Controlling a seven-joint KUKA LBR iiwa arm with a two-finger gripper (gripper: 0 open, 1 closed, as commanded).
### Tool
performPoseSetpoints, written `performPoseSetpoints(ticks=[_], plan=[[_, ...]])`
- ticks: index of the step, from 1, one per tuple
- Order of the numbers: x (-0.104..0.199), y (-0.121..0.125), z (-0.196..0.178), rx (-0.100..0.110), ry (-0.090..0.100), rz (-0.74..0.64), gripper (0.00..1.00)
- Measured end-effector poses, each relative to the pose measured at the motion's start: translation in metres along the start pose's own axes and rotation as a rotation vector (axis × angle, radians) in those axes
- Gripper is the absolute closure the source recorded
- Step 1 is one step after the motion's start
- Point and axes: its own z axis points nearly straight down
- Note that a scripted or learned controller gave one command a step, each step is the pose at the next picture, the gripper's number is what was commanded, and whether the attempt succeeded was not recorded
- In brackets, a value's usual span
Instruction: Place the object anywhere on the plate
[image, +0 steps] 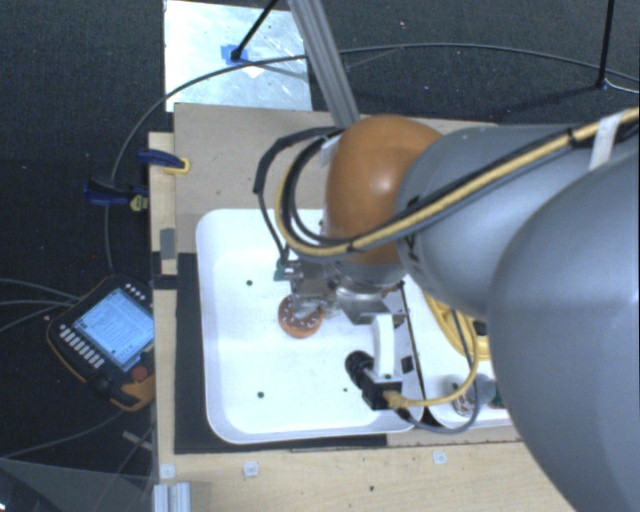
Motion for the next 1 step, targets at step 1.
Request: performPoseSetpoints(ticks=[1], plan=[[-0.0002,0.0,-0.0003,0.0,0.0,0.0,0.0]])
